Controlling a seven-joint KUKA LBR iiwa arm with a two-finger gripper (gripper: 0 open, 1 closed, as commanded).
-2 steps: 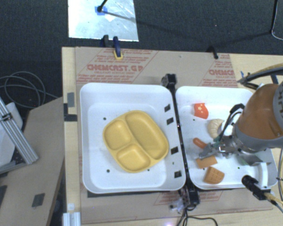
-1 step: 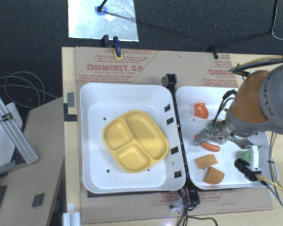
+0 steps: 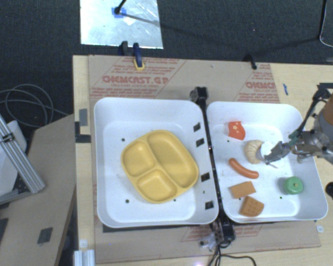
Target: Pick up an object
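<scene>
The right bin (image 3: 305, 121) holds several toy foods. A red piece (image 3: 236, 129) lies at its upper left and a beige round piece (image 3: 253, 150) near the middle. An orange-red sausage (image 3: 243, 168) lies below that, with a tan cracker (image 3: 242, 189) and a waffle-like square (image 3: 251, 206) at the front. A green round piece (image 3: 293, 185) sits to the right. My gripper (image 3: 274, 153) hangs low just right of the beige piece, close to it or touching it. Nothing shows as lifted.
The left bin (image 3: 108, 126) carries a yellow divided plate (image 3: 159, 165). A black divider with clips (image 3: 202, 143) runs between the bins. The grey arm (image 3: 322, 143) reaches in over the right bin's right rim. Cardboard (image 3: 155, 76) lies under both bins.
</scene>
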